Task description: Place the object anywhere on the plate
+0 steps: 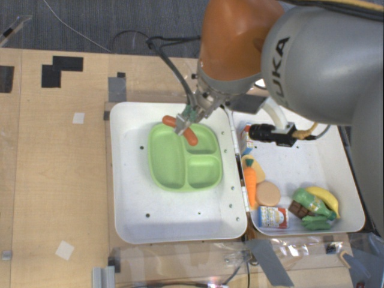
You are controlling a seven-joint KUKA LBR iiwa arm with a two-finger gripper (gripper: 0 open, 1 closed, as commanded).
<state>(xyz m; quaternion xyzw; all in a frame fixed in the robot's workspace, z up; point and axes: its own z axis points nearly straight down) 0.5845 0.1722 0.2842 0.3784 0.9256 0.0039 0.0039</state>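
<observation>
My jaws [182, 126] are pinched narrow on the middle of the sausage [191, 138], and one end sticks out on each side of them. The sausage is at the far edge of the green plate [171, 168], the edge furthest from the camera. One end is by the plate's rim and the other is over the small top-right part.

The plate lies in the middle of the left bin [123, 185]. There is bare white floor all around it, most of it on the left and near sides. The plate's right edge is close to the wall between the two bins.

The sausage's long side runs on a slant, from far-left to near-right.

The right bin [312, 161] holds a carrot [253, 176], a round tan cookie [268, 192], a banana [324, 198], a brown block [300, 207] and a small cup [273, 216]. They are well apart from the plate. The wooden counter [48, 179] lies to the left.
</observation>
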